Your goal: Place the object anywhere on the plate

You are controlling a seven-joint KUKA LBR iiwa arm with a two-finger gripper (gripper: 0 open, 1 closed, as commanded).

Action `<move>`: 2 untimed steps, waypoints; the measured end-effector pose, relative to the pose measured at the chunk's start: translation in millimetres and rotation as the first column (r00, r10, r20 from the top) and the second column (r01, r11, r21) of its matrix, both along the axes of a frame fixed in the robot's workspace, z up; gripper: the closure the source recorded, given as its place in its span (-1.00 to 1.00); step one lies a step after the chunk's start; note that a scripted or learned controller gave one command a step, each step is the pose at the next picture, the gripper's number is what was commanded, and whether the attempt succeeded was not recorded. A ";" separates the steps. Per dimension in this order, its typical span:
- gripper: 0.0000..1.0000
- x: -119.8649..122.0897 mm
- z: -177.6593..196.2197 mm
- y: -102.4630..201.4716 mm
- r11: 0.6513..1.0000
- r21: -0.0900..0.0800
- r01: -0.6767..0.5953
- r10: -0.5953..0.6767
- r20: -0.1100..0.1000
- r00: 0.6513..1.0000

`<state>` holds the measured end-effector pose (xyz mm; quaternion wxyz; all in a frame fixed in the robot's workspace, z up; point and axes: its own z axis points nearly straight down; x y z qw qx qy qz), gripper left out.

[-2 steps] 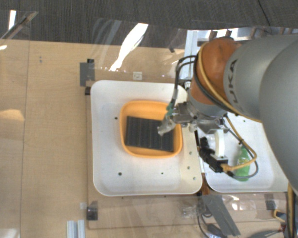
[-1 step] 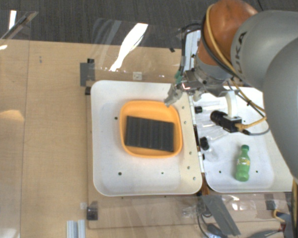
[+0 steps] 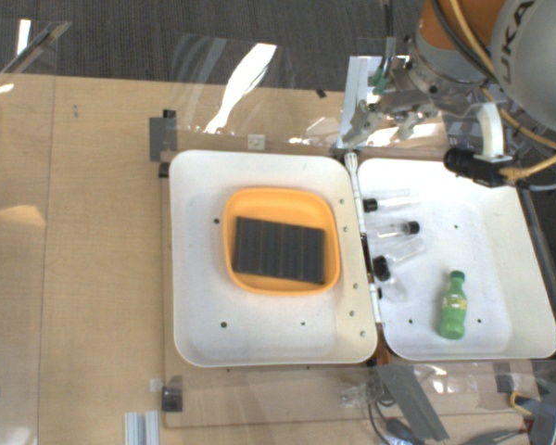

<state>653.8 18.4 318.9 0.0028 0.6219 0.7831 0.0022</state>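
Green bottle (image 3: 452,304) well below and right of gripper (image 3: 371,109), long axis near upright in frame.
Cannot tell gripper state; orange plate (image 3: 236,213) below-left, in other bin.

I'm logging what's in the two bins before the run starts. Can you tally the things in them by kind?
Orange plate, carrying a dark ribbed rectangular piece, left bin: 1
Green bottle, right bin: 1
Clear vials with black caps, right bin near the divider: 3, as far as the view lets me tell
Total: 5, or 6 counting the dark piece separately
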 end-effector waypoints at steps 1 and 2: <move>1.00 0.8 10.3 3.2 1.000 -0.001 -0.010 0.010 0.003 1.000; 1.00 -24.5 -133.8 -4.4 0.997 0.000 -0.073 0.073 -0.004 0.997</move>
